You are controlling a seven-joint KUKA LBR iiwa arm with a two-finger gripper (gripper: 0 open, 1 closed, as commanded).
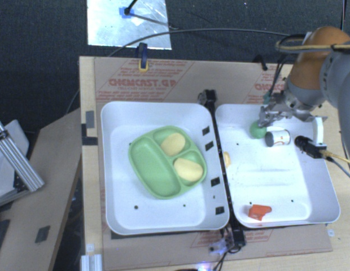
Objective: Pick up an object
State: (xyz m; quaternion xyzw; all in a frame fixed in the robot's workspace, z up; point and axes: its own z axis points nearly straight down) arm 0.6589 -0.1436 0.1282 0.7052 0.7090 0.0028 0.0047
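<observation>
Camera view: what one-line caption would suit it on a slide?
Robot gripper reaches down over a green object in the right bin.

Arm [327,66] reaches in from right, wrist bent down, gripper [269,119] lowered.

Two shallow white plastic bins sit side by side on a brown cardboard-covered bench [163,75]. The left bin [116,151] holds a green three-compartment plastic tray [149,168] at its centre; one pale yellow rounded food piece [174,144] lies in the tray's 1 o'clock compartment, another yellow piece [188,169] in its 4 o'clock compartment. In the right bin [310,196], a green round object [256,131] and a white-and-grey cylinder [277,138] lie near 12 o'clock, the green object to the cylinder's left. A small orange object [258,210] lies near 7 o'clock.
</observation>
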